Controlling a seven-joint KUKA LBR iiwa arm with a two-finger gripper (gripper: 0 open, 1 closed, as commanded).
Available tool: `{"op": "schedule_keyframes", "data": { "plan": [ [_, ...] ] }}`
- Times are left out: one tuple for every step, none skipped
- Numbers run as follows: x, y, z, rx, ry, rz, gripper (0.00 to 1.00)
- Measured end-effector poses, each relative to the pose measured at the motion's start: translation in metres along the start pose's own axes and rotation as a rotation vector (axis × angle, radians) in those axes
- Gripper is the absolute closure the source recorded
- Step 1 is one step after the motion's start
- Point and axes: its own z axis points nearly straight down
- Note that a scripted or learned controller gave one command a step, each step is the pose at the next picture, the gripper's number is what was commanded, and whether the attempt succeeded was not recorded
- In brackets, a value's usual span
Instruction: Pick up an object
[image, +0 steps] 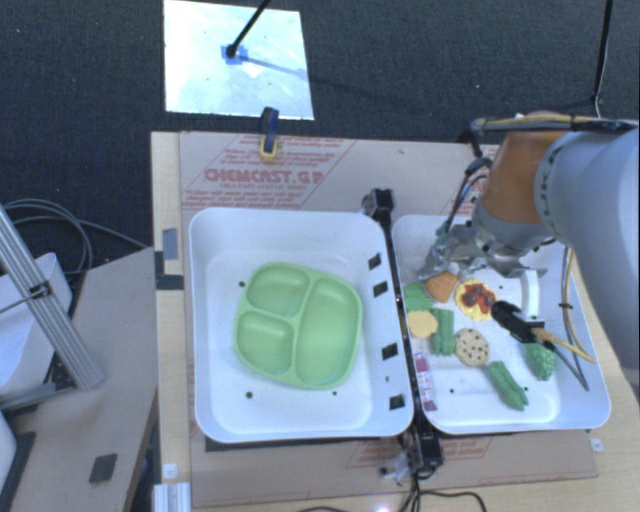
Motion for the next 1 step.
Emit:
{"op": "schedule_keyframes", "data": {
  "plan": [
    [0.0502,-0.0277,-0.0931,0.002,0.004,-0.007,1.0]
  ]
}}
